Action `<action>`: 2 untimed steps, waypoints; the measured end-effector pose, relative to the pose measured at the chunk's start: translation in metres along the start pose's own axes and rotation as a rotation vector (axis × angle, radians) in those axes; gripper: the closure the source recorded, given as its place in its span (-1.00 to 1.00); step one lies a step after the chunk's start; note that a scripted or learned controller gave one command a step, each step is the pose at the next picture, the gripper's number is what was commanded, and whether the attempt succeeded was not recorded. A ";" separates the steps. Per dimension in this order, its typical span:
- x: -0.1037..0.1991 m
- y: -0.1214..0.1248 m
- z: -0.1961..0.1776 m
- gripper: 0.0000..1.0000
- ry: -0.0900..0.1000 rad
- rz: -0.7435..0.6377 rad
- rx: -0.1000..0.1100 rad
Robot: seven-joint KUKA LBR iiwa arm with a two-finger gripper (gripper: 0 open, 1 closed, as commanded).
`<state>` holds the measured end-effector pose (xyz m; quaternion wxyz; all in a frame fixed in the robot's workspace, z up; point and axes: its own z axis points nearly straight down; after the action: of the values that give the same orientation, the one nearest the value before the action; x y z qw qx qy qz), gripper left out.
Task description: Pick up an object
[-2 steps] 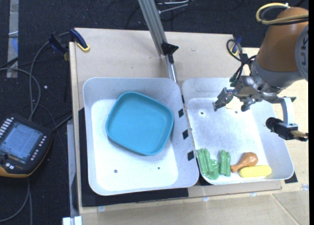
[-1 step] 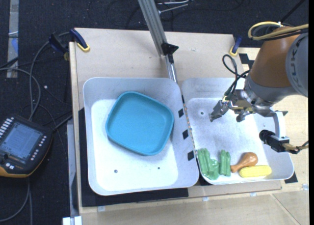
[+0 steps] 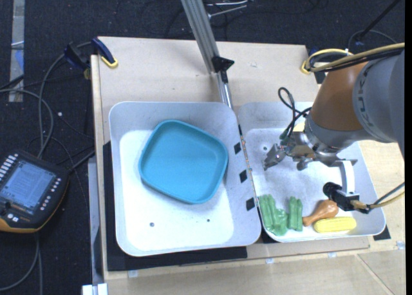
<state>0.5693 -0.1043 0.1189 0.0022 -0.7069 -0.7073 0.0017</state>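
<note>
The claw [image 3: 273,156] hangs over the bare floor of the right bin [image 3: 257,134], in its left half, pointing toward the divider between the two bins. It is small, dark and partly lost against cables, so I cannot tell whether it is spread or closed; nothing is visibly held in it. Behind it the wrist widens into an orange band and a thick grey arm [image 3: 373,94] that runs off the right edge, covering the bin's far right corner. A white bracket and black fitting below the wrist hide part of the bin floor. Along the right bin's near edge lie two green pieces [image 3: 280,214] side by side, then a tan drumstick-shaped toy [image 3: 320,211] and, touching it, a yellow piece [image 3: 335,225]; all sit well below the claw. The left bin [image 3: 122,158] holds a blue square plate [image 3: 183,161], slightly turned. Both bins rest on a pale wooden surface [image 3: 161,68]
</note>
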 end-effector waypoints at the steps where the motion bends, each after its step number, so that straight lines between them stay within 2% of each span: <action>1: -0.001 0.001 -0.013 1.00 -0.001 0.001 -0.006; 2: -0.006 -0.001 -0.057 1.00 -0.001 0.001 -0.009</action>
<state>0.5683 -0.1100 0.1756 -0.0014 -0.7073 -0.7069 -0.0010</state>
